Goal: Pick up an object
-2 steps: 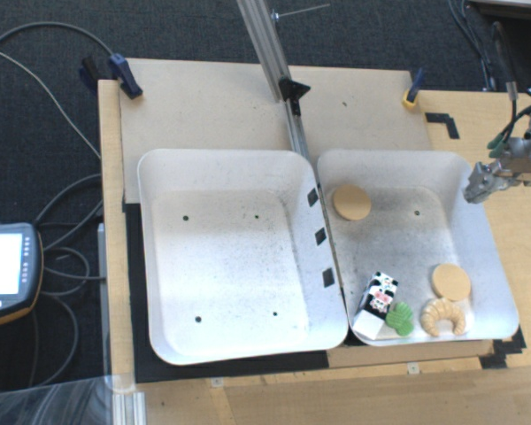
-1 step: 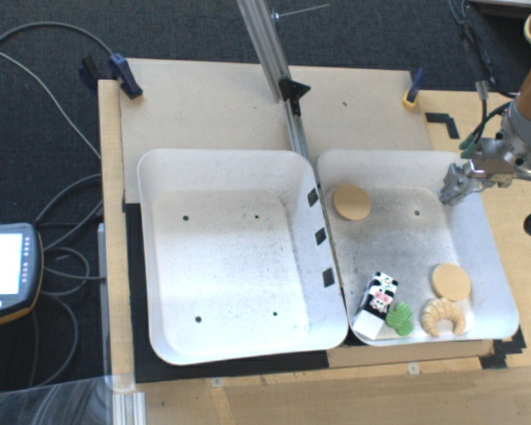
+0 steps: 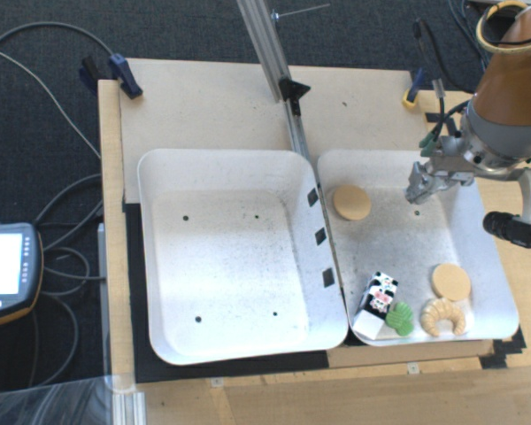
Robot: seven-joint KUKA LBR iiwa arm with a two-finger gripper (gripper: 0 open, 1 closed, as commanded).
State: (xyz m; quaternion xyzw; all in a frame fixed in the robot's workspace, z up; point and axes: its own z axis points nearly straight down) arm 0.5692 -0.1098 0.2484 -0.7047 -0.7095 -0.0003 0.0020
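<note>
Two white bins sit side by side on the bench; the left bin (image 3: 221,255) has nothing in it, and the right bin (image 3: 478,264) holds five small things. Two are tan round discs: one disc (image 3: 351,203) near the bin's upper left, the other disc (image 3: 450,282) near the lower right. Just below that second disc lies a croissant (image 3: 444,318), its long axis running left to right, ends curling downward. Beside it sit a green toy (image 3: 399,319) and a black-and-white carton (image 3: 377,302), tilted with its long axis running up-right. The gripper (image 3: 420,187) hangs over the bin's upper part, right of the first disc, nothing visibly between its fingers; how wide it stands cannot be told.
</note>
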